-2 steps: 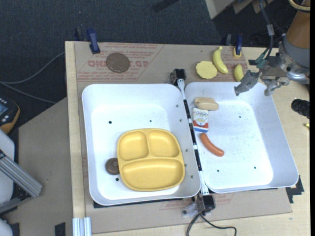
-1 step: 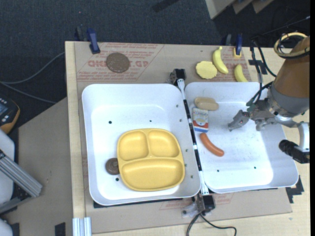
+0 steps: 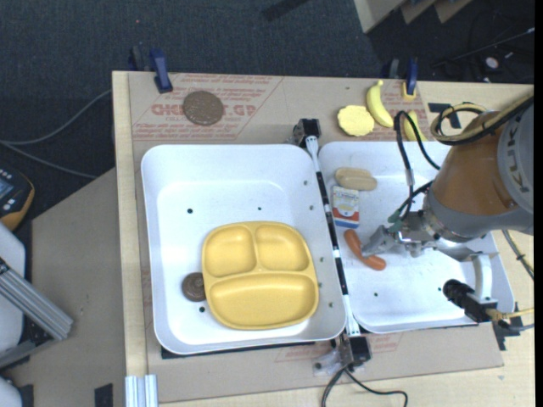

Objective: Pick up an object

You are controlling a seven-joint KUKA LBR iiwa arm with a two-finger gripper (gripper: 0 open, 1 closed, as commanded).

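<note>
Reaching in over the right bin (image 3: 424,308), the arm (image 3: 475,185) was seen with its end effector (image 3: 386,237) lowered just beside a sausage (image 3: 364,252). The sausage was found on the bin floor, close to the divider (image 3: 329,227) between the two bins, with its long axis running at a slant from upper left to lower right. It lay to the camera's left of the end effector and slightly below it, the lower end of the sausage nearest the tool; contact could not be confirmed. Whether the end effector was released or clenched could not be told, since the wrist and cables hid much of it, and nothing could be seen held in it. Just above the sausage a small carton (image 3: 345,208) was seen, and above that a bread roll (image 3: 355,179). A short shift toward the divider, with the grasp set across the sausage's long axis, was judged to be needed.
</note>
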